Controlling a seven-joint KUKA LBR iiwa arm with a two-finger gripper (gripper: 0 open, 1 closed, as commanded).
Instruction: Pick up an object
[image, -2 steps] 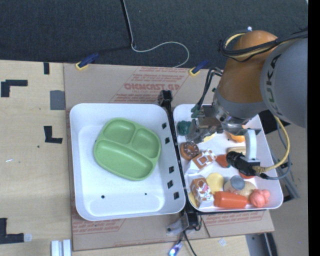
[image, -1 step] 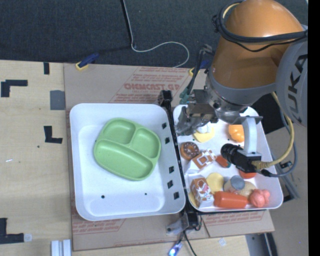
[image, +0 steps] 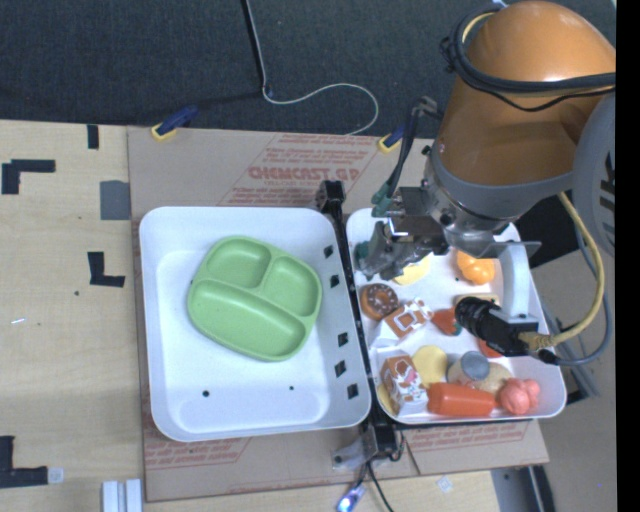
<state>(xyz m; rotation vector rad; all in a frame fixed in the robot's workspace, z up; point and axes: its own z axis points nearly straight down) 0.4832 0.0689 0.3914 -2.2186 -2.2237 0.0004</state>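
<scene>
gripper (image: 383, 258) is down in the far left corner of the right bin (image: 437, 292), close to the wall between the 2 bins. Can't tell whether it's released or clenched, the tip is a dark clutter at this angle, and nothing visibly sits in it. Nearest candidate is a yellow piece (image: 416, 268), just beside the gripper on its right, on the bin floor; contact unclear. Right bin also has: brown ring-shaped item (image: 379, 299) just in front of the gripper, red-and-white packet (image: 408, 320), small red item (image: 443, 322), orange item (image: 476, 268) toward the far right, pale yellow round item (image: 430, 362), grey disc (image: 475, 368), brown printed box (image: 398, 383) at the near left, red-orange cylinder (image: 462, 400) lying along the near wall, pink ball (image: 518, 396) in the near right corner. Left bin (image: 180, 350) holds 1 green divided plate (image: 255, 297), lying flat, roughly central, 3 compartments. Arm (image: 520, 100) comes in from the upper right, orange section over the right bin's far edge, wrist pointing down and left into the bin.
</scene>
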